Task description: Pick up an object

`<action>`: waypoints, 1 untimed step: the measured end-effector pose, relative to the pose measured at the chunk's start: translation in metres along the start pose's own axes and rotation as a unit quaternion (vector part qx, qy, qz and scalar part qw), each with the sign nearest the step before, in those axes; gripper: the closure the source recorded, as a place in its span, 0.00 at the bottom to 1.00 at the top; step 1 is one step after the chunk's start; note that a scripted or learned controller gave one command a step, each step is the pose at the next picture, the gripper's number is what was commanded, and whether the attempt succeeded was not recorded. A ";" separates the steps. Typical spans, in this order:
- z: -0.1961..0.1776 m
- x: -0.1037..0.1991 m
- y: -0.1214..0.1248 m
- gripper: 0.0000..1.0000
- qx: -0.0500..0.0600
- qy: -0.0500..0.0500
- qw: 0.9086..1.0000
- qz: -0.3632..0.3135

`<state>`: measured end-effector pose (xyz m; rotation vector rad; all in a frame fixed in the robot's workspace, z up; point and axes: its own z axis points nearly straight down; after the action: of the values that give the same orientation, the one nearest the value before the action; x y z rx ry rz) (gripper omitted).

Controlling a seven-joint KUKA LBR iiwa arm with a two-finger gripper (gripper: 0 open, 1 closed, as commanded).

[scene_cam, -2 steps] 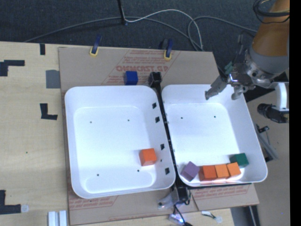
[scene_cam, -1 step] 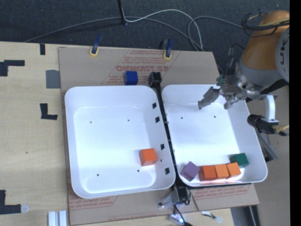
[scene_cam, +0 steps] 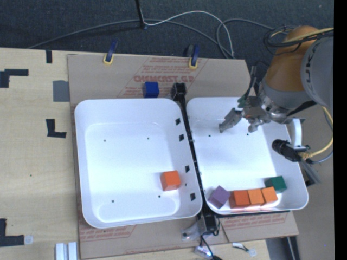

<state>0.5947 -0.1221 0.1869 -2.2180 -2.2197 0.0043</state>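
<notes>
Arm point(scene_cam: 295, 64) enters from 3 o'clock, grey with an orange band at the upper right, wrist angled down over the right bin point(scene_cam: 217, 104). Gripper point(scene_cam: 241, 121) hangs above the bin's upper half, toward 12 o'clock of that bin. Fingers point(scene_cam: 227, 121) spread apart, one pointing toward 8 o'clock, the other shorter in view toward 6 o'clock. Nothing between them; whether the tips touch the bin floor I cannot tell.

Right bin, along the 6 o'clock wall: purple block point(scene_cam: 219, 196), then two orange blocks point(scene_cam: 239, 199) point(scene_cam: 256, 197) touching one another, a lighter orange block point(scene_cam: 269, 195) just beside, and a green block point(scene_cam: 277, 184) at about 5 o'clock. All sit well apart from the gripper.

Left bin point(scene_cam: 97, 112): a single orange cube point(scene_cam: 171, 180) at about 4 o'clock, near the dividing wall.

Outside the bins, on the cardboard sheet point(scene_cam: 130, 72): blue block point(scene_cam: 151, 89) at 12 o'clock of the left bin, just beyond its rim. Two clamps point(scene_cam: 110, 53) point(scene_cam: 192, 56) hold the cardboard's far edge. Cables point(scene_cam: 179, 18) run across the dark floor at the top.
</notes>
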 end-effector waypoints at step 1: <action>0.057 -0.001 0.008 0.00 0.000 0.000 1.000 0.000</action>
<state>0.6029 -0.1232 0.1301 -2.2179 -2.2194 0.0051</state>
